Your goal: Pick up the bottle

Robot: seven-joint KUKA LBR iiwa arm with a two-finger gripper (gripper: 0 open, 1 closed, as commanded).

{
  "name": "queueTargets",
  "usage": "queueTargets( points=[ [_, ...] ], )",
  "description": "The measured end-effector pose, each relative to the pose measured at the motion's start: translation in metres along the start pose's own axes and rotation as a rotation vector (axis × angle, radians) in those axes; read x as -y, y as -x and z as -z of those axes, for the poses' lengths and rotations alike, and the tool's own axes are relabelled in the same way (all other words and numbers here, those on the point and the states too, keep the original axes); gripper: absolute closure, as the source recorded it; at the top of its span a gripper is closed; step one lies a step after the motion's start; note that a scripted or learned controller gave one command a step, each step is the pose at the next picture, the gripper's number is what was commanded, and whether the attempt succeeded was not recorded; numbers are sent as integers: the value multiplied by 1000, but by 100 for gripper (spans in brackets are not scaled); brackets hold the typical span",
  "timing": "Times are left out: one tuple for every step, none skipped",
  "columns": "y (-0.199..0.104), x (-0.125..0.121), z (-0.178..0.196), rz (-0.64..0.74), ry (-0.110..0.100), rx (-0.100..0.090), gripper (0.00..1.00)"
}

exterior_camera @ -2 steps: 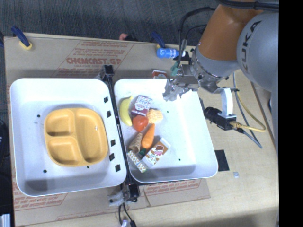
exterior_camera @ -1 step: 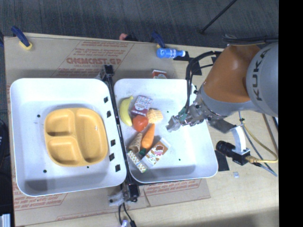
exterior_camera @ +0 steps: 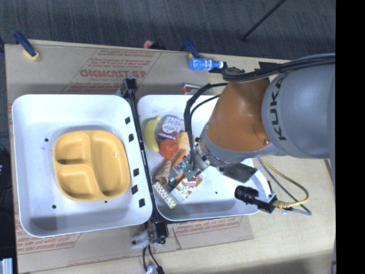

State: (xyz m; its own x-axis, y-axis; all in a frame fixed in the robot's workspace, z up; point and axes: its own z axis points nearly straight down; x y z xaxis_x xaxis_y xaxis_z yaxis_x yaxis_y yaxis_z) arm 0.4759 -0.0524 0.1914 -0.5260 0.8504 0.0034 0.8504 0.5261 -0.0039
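I hover over the pile [exterior_camera: 174, 153] beside the banana [exterior_camera: 150, 133]; no bottle lifted yet, my grip's state unclear.

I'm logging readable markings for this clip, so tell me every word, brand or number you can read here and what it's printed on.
"KUKA": on the grey arm housing, reading sideways.
"CHEMCAST GP": red print on the brown board under the bins; the smaller red lines around it are too blurred to read.
Packets and purple cup label in the right bin: print too small to read.
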Motion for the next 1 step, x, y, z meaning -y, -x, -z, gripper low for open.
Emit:
queueTargets(
  points=[
    [-51, -32, 0, 134, -1, 0, 100]
  ],
)
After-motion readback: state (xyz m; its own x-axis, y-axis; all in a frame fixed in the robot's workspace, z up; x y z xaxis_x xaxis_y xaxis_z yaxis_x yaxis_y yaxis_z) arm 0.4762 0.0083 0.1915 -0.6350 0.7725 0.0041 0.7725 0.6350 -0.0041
